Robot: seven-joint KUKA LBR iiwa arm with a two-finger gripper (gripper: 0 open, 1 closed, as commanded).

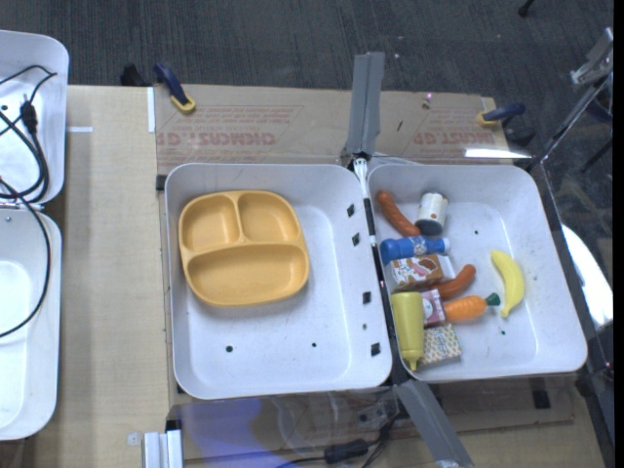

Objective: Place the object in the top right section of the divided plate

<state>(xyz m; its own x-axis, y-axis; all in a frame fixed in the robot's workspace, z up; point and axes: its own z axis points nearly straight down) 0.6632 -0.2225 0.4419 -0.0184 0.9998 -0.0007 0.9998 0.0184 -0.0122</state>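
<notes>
Yellow divided plate (244, 266) sat in upper left of left bin (283, 349), its top right section (268, 217) nearest centre divider. Toy foods lay crowded in right bin (546, 330), well apart from plate: banana (508, 281) toward right wall, carrot (466, 307) just beside it, sausage (395, 213) and small can (432, 210) at top, blue bottle (414, 249) below them, yellow bottle (409, 328) against divider.
</notes>
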